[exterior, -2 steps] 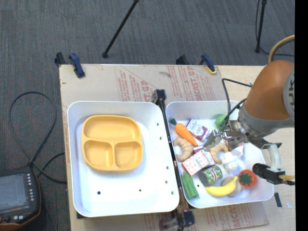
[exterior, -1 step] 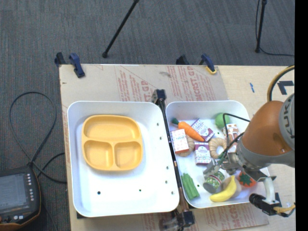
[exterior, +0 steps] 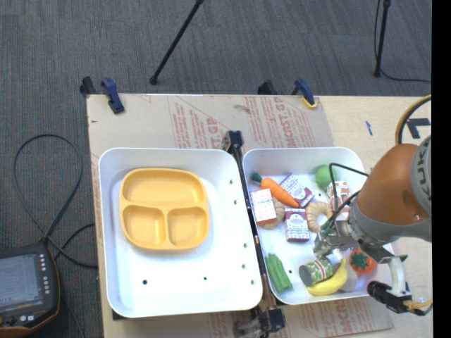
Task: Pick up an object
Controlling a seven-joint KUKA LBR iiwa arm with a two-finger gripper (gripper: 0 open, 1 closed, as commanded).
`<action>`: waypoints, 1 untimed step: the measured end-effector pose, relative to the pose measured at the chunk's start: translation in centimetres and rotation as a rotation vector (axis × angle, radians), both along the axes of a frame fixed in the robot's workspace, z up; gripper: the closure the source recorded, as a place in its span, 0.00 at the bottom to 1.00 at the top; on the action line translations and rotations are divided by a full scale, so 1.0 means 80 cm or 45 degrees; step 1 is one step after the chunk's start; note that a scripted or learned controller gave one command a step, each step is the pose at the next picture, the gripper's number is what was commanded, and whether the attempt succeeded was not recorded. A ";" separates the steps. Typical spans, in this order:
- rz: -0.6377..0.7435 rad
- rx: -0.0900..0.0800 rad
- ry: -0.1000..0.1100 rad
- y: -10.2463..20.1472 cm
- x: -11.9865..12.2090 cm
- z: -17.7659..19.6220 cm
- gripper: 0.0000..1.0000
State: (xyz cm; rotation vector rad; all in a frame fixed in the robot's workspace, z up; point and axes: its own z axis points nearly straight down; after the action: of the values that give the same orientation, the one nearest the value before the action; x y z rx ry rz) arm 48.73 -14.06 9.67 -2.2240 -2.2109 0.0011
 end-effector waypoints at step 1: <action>0.009 -0.005 -0.008 -0.074 0.078 0.085 1.00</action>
State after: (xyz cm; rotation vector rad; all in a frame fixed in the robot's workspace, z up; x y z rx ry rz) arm 55.00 -19.98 16.44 -2.2212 -2.2242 -0.0010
